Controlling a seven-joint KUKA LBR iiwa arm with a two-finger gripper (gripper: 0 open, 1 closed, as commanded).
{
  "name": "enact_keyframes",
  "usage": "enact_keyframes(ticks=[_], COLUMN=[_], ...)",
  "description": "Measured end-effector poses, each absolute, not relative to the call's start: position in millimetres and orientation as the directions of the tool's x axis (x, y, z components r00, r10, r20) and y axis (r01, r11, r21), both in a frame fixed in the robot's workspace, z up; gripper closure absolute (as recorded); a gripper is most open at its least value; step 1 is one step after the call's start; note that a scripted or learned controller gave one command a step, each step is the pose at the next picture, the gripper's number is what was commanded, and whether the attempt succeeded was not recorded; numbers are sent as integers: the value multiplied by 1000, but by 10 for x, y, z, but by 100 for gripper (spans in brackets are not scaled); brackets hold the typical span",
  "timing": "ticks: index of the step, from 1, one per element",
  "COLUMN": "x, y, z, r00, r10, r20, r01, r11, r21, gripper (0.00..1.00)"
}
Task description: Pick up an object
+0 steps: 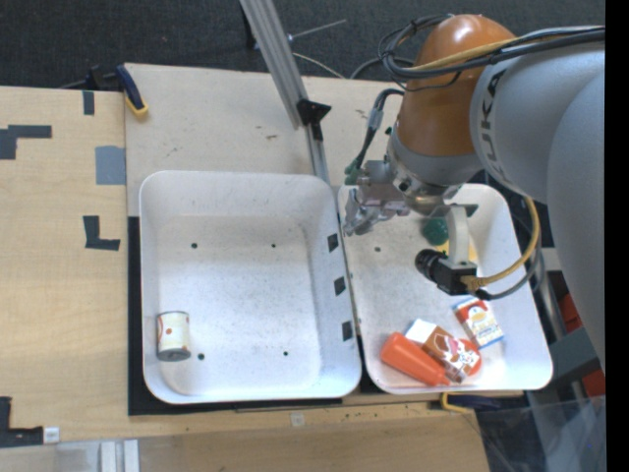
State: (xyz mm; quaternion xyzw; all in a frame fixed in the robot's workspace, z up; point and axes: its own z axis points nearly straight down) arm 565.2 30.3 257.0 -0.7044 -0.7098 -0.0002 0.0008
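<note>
Nearest, in the right bin [393, 293], an orange tube-shaped thing [411, 359] lies slantwise close to the near wall. Its right end touches a brown, red and white packet [456, 352]. Just beyond and to the right of the packet is a small white carton with red and blue print [479, 323], tilted, near the bin's right side.

In the left bin [246, 283] a small cylindrical can [173, 335] with a pale body and a dark band stands alone in the near left corner, well apart from everything else.

Farther back in the right bin a small green thing [433, 231] shows partly, beside the robot's wrist hardware. What it is cannot be made out.

The end effector [359, 214] hangs over the far left corner of the right bin, just beside the wall the two bins share. I cannot tell whether it is open or closed, and nothing can be seen held in it. All the loose things lie apart from it, the green one closest.

Above it rise the orange band [447, 77] and the grey arm [550, 116], coming in from the right.

Beyond the bins, on the bench [216, 116], a slim metal bar [275, 47] runs from the far edge down toward the bins' shared wall, and a blue and yellow clamp [133, 91] sits at the far left.
</note>
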Motion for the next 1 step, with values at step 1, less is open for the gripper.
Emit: enact_keyframes(ticks=[1], x=[5753], y=[817], z=[2338], r00=[-6], r10=[1000], r20=[1], r01=[1000], r11=[6], r21=[-4], gripper=[100])
